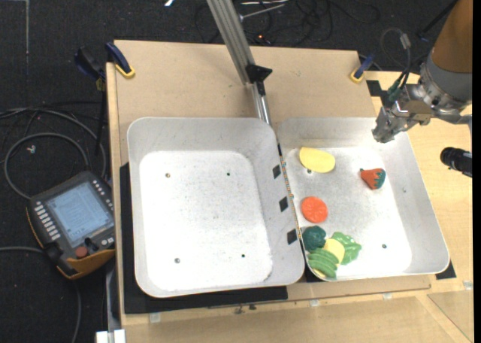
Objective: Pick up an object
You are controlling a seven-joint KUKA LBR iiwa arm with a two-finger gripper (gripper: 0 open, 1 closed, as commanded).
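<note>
Across the bench (195,82), two white bins sit side by side.
Left bin (199,206) bare; right bin (406,206) holds a yellow piece (316,160), orange disc (314,208), green toys (328,251) and a strawberry (373,177). Gripper (385,131) hangs over its far corner; finger opening cannot be told.

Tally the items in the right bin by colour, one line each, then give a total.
Yellow: 1, yellow piece
Red with green tip: 1, strawberry-like piece
Orange: 1, round piece
Green: 1 cluster, separate pieces hard to tell
Total: 4
</note>
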